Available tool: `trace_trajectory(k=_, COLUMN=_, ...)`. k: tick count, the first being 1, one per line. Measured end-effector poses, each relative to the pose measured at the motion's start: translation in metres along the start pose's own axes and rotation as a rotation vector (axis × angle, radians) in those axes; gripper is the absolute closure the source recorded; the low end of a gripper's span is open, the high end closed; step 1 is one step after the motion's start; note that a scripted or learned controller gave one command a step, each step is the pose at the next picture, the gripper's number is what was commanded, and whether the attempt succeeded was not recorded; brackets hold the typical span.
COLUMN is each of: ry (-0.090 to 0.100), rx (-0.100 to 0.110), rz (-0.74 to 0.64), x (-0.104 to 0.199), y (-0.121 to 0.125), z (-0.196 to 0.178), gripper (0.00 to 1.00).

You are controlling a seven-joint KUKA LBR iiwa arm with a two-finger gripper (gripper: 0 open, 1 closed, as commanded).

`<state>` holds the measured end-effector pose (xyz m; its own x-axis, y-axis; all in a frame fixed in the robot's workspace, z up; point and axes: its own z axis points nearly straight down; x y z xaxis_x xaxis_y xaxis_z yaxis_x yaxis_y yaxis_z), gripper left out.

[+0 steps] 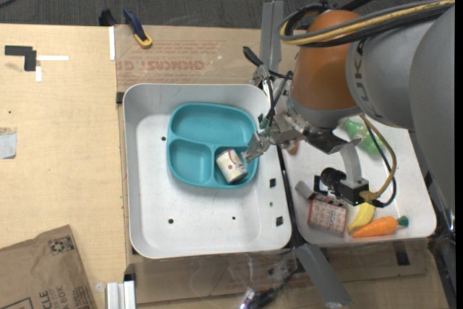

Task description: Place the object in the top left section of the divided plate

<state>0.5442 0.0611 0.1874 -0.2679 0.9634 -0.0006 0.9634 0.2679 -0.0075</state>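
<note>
A carrot [376, 227], a banana [361, 214] and a printed box [327, 216] lie in the right bin [416, 177], below and right of the fingers. A cardboard box [43, 271] sits far lower left.

A robotics lab: plywood bench [58, 155], white bins [145, 228], cabling.

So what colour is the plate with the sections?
Teal blue, the divided plate, clearest in the camera view from above.
</note>
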Motion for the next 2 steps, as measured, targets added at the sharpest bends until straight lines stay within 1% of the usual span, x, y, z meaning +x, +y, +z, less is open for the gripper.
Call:
trace_trajectory(k=1, ry=0.001, rx=0.000, rz=-0.301, x=0.021, y=-0.063, z=0.000, gripper=0.00)
trace_trajectory(k=2, ry=0.000, rx=-0.001, rz=-0.268, x=-0.026, y=-0.005, z=0.000, gripper=0.00)
